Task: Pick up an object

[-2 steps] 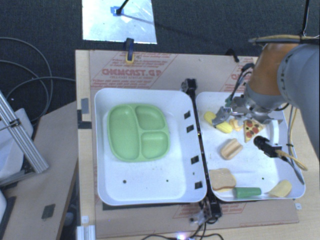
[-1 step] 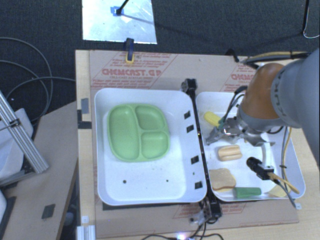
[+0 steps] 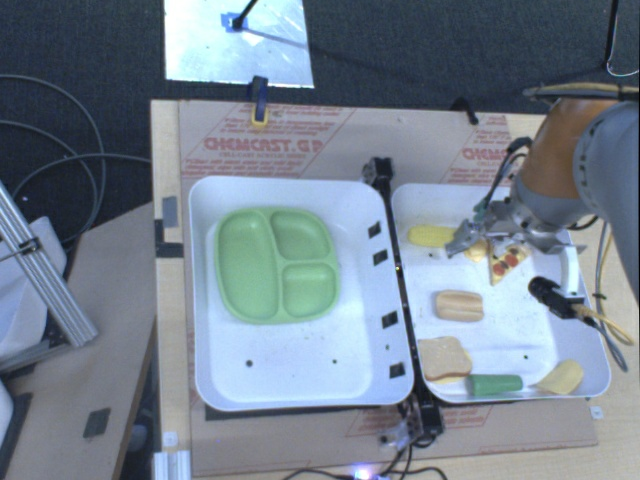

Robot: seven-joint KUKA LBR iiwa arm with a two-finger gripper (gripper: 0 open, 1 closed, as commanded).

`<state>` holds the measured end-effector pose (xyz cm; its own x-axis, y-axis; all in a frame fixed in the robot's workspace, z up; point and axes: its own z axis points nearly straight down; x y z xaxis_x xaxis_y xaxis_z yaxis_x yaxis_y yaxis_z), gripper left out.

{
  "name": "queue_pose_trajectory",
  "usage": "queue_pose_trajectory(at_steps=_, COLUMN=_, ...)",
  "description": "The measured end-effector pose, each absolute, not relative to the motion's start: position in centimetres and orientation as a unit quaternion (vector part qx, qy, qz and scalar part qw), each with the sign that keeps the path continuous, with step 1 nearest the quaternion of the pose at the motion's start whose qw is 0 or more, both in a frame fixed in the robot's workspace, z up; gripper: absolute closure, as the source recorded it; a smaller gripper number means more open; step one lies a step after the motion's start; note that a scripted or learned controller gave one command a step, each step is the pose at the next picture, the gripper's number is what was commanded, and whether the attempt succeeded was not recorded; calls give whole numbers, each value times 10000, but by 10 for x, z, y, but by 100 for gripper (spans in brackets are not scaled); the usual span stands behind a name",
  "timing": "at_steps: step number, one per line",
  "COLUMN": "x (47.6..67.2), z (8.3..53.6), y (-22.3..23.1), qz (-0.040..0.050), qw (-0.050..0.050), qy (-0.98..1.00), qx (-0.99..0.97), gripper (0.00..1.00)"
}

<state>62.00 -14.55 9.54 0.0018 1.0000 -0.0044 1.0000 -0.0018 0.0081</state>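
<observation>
The gripper (image 3: 478, 240) hangs low in the right bin (image 3: 590, 363), its fingers spread and clasping nothing; the pizza slice (image 3: 505, 263) lies just beside it, toward the arm, long axis slanting; the yellow piece (image 3: 431, 236) sits near on the opposite side.

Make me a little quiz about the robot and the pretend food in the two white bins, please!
1. True or false: the green divided plate lies in the same bin as the hot dog bun.
2. Which food lies nearest the gripper? A) pizza slice B) toast slice C) green stick
3. Fill in: the yellow piece just left of the gripper lies in the ____ bin.

Key
1. False. The plate is in the left bin, the bun in the right one.
2. A
3. right
</observation>
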Motion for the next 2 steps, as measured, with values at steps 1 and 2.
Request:
queue_pose_trajectory(at_steps=1, x=659, z=83, y=-143, qz=-94, qw=-114, qy=7109, qx=7031, gripper=0)
queue_pose_trajectory(at_steps=2, x=575, z=84, y=-155, qz=-17, qw=-23, qy=7060, qx=7082, gripper=0)
